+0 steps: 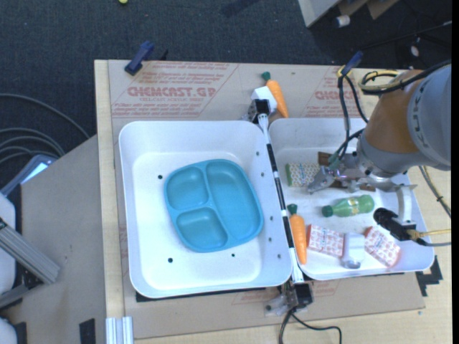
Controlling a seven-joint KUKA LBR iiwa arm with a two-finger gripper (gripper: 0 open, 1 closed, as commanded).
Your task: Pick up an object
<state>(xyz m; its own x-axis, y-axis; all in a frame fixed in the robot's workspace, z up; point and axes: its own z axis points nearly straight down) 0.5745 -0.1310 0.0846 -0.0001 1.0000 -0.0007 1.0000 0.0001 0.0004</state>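
My gripper (pixel 324 179) hangs low over the middle of the right bin (pixel 310 130), with the grey arm and its orange band (pixel 391 120) behind it to the right. Just left of the gripper lies a green-and-white packet (pixel 302 173). A green bottle (pixel 349 206) lies on its side just below the gripper. An orange carrot (pixel 297 238) rests along the bin's left wall. Two red-patterned packets (pixel 326 241) (pixel 381 246) lie near the front wall. I see nothing held in the gripper.
The left bin (pixel 136 143) holds a blue divided plate (pixel 214 205). A second carrot (pixel 277 97) lies on the bench behind the bins. A small grey item (pixel 351 264) sits at the right bin's front edge.
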